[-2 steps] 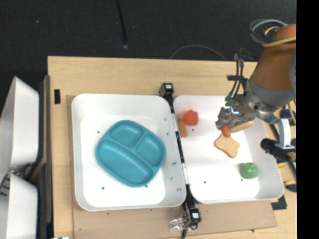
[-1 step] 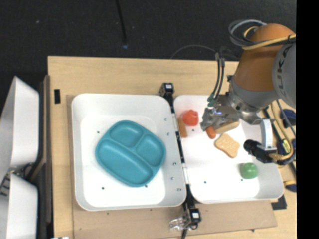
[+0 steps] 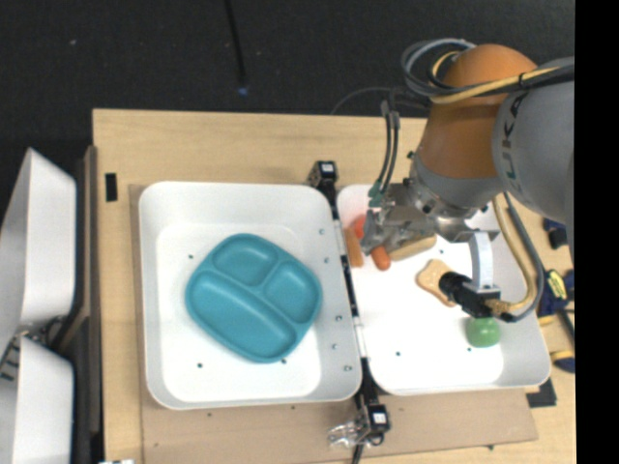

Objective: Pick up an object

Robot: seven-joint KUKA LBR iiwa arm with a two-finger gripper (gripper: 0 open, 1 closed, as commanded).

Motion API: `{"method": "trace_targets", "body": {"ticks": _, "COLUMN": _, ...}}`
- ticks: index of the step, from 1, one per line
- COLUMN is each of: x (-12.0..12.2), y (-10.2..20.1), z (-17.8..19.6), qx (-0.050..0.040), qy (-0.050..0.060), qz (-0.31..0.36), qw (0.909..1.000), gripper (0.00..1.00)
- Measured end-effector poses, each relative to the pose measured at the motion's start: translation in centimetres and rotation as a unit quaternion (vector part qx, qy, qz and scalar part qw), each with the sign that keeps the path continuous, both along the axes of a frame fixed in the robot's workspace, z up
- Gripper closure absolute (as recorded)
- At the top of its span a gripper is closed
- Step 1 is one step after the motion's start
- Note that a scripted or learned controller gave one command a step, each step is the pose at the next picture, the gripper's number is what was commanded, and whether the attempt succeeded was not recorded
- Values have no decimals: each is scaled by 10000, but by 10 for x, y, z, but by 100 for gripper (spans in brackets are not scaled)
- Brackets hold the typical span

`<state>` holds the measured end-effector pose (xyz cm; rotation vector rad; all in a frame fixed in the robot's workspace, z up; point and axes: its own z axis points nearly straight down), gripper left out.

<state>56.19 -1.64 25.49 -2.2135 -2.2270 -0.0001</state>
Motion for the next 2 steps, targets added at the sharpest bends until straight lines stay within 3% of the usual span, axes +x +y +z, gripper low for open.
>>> {"method": "trace_targets", "body": {"ticks": 2, "x": 27, "y": 96, "z": -18, "qx": -11, "qy": -9, "qz": -1, "qw": 10000, "gripper": 100}}
